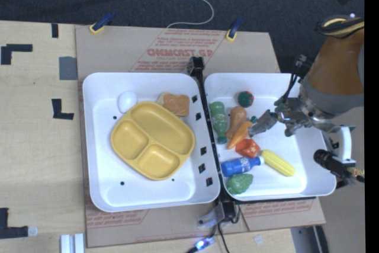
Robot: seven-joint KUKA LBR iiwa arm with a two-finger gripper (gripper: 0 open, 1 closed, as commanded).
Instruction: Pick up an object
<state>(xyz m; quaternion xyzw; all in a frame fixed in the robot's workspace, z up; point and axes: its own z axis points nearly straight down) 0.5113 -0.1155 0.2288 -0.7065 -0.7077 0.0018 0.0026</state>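
**Arm over the right bin, above a cluster of toy foods**

The bench carries two shallow white bins side by side on a sheet of cardboard. The left bin holds a yellow divided plate, tilted diagonally in the frame, with a white egg-shaped object touching its upper left edge and a brown bread slice just beside its upper right edge.

The right bin holds the toy foods. Along its left side lie a pale green vegetable, an orange carrot-like piece and a red piece, all touching or nearly touching one another. A small dark green and red item sits apart near the upper wall. Lower down, a blue bottle lies on its side, a green leafy piece rests just below it, and a yellow corn cob lies slantwise to the right of the bottle.

The arm reaches in from the right, its orange band above the wrist. The gripper points leftward toward the carrot-like piece and the red piece, its dark tip just beside them. Whether its claw is wide or narrow cannot be told from this view, and no object is visibly between its fingers.
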